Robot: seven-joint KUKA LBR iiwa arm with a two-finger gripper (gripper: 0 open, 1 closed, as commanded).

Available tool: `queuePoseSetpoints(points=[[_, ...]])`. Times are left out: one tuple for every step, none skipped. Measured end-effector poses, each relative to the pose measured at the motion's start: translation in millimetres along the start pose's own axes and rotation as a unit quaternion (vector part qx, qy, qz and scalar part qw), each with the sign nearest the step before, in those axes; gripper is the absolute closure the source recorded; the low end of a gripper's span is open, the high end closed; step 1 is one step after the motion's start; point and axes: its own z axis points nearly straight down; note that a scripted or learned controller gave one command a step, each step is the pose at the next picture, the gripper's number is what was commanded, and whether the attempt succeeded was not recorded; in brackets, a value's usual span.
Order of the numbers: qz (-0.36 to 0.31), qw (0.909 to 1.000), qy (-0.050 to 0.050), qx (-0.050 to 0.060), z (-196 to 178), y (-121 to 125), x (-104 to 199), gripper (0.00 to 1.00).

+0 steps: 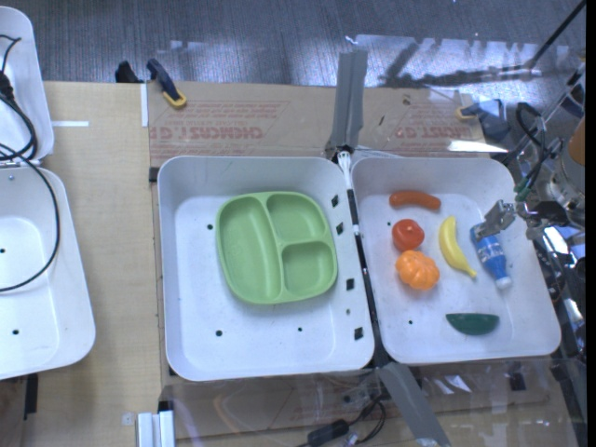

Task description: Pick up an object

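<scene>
Two shallow white bins sit side by side on the bench (102, 119). The left bin (186, 277) holds a green divided plate (277, 246), lying flat near its middle, with one long compartment and two smaller ones.

The right bin (521, 338) carries the loose pieces. A red-orange sausage (414, 199) lies toward twelve o'clock in the bin. Just below it sits a red tomato (408, 234), and touching that at its six o'clock is an orange fruit (417, 269). A yellow banana (455, 247) lies just beside these two at their three o'clock, running roughly up and down. A dark green slice-shaped piece (472, 321) rests apart from the rest at about five o'clock in the bin. A blue-and-white tube (493, 257) lies at three o'clock, near the right wall.

The gripper (497, 220) reaches in over the right rim and sits right at the tube's upper end. Its metal parts are small and cluttered here, so how the jaws stand is not something I can tell, nor whether they touch the tube.
</scene>
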Motion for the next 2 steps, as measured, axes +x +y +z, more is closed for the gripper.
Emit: queuePoseSetpoints(points=[[0.031, 0.9995, 0.0, 0.0, 110, 9, 7, 0.0], [0.032, 0.9995, -0.001, -0.002, 99, 10, 6, 1.0]])
